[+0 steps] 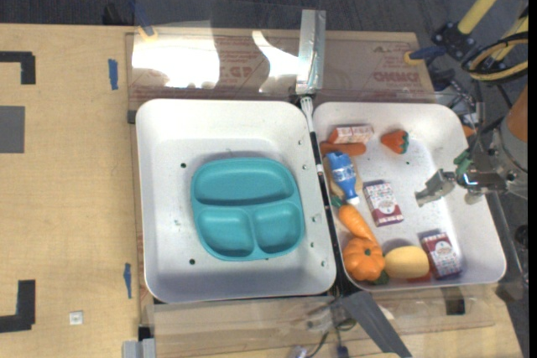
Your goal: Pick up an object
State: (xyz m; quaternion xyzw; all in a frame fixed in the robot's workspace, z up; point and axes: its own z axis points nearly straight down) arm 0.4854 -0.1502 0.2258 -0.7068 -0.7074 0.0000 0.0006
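The right bin (445, 115) holds several toy foods: a red and white box (351, 134), a red strawberry-like piece (394, 141), a blue bottle (342, 172), a purple and white carton (383, 203), a carrot (354, 220), an orange pumpkin (364, 258), a yellow piece (406, 262) and a second purple carton (440, 253). My gripper (445, 173) hangs over the right side of this bin, open, with nothing between its fingers. It is to the right of the first carton and above the second one.
The left bin (159, 180) carries a teal divided plate (246, 207). A metal divider strip (310, 54) stands behind the seam between the bins. The arm's wrist and cables (495, 155) crowd the right bin's right rim. Bare white floor lies under the gripper.
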